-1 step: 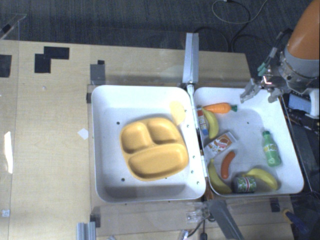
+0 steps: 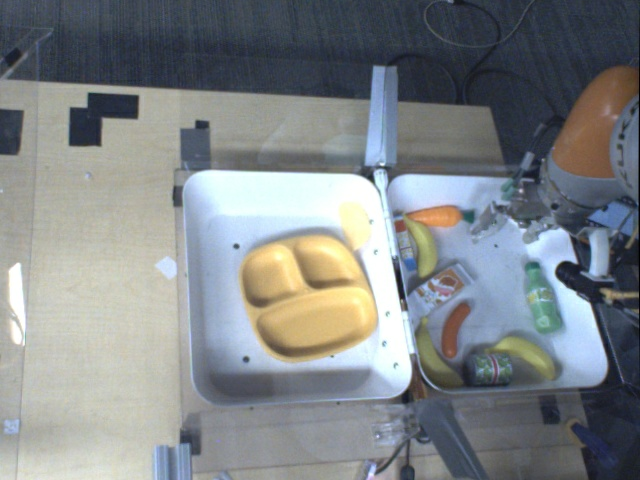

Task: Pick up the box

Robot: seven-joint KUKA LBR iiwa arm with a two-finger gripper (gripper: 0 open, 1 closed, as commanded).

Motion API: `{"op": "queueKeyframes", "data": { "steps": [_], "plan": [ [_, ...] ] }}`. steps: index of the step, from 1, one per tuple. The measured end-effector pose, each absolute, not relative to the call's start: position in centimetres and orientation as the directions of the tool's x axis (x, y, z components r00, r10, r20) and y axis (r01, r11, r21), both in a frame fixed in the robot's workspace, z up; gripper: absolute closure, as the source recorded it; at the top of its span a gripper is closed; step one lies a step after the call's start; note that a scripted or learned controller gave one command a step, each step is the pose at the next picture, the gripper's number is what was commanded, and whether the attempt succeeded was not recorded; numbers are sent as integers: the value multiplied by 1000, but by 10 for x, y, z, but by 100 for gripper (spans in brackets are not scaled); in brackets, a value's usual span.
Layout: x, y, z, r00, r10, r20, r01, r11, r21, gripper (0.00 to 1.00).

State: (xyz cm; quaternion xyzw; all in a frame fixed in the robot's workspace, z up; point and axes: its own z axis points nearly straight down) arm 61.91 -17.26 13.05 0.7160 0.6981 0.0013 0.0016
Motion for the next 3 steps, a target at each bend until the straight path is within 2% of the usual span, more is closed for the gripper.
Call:
{"op": "queueKeyframes", "data": {
  "steps": [1,2,3],
  "plan": [
    [590,-146,89,56,998,-1,998,-56,12,0],
    [593,-145,102,56,998,2,998,-56,20,100],
    [498,-145,90,130,991,0,991,-130,13,100]
  ]
}}
